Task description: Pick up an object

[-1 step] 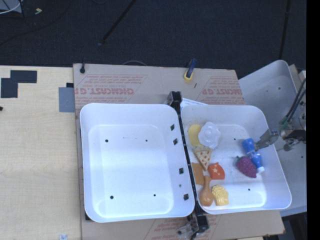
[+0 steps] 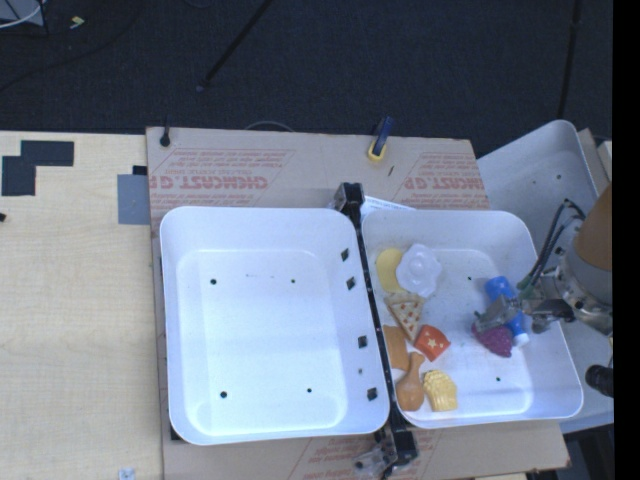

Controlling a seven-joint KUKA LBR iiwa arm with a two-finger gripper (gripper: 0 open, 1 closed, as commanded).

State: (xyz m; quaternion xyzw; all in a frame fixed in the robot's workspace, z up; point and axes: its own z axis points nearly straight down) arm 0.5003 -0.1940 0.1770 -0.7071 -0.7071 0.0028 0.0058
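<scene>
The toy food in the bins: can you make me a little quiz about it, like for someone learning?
1. True or false: the corn lies in the left bin.
2. Which toy lies closest to the gripper? A) the purple grapes B) the pizza slice C) the corn
3. Fill in: the red toy lies just above the ____ in the camera view.

Key: 1. False, it lies in the right bin. 2. A. 3. corn.
</scene>
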